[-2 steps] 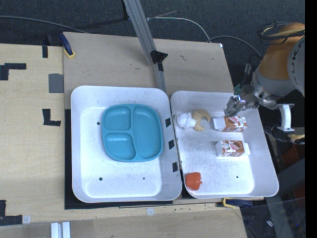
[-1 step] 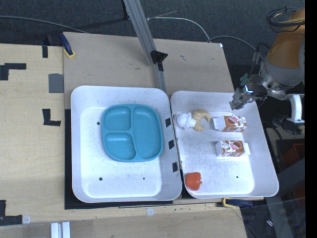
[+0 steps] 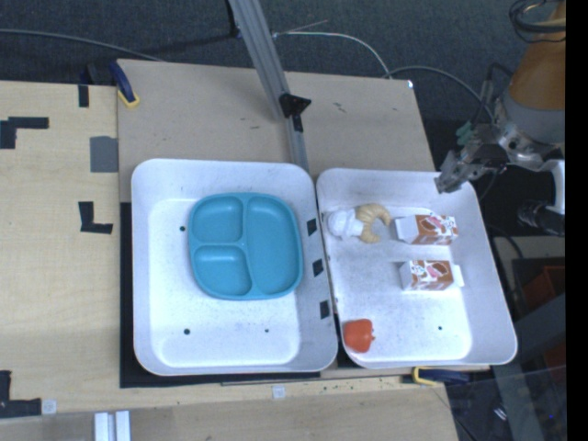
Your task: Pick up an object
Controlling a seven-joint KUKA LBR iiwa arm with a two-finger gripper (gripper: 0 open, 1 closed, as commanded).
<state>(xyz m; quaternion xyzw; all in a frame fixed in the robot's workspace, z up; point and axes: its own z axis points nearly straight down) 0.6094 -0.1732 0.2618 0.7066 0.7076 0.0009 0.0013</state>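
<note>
In the right bin [image 3: 478,324] lie two small milk cartons, one [image 3: 425,229] above the other [image 3: 428,275]. Beside them are a tan croissant [image 3: 373,219] and a white round object [image 3: 341,222], and a red pepper-like piece [image 3: 358,334] sits at the front left corner. My gripper [image 3: 453,176] hangs over the bin's far right corner, above and to the right of the upper carton. Nothing shows between its dark fingers.
The left bin [image 3: 152,274] holds a teal divided plate [image 3: 246,245]. A metal pole [image 3: 266,53] slants down to the gap between the bins at the back. Cables run across the dark floor behind the bench.
</note>
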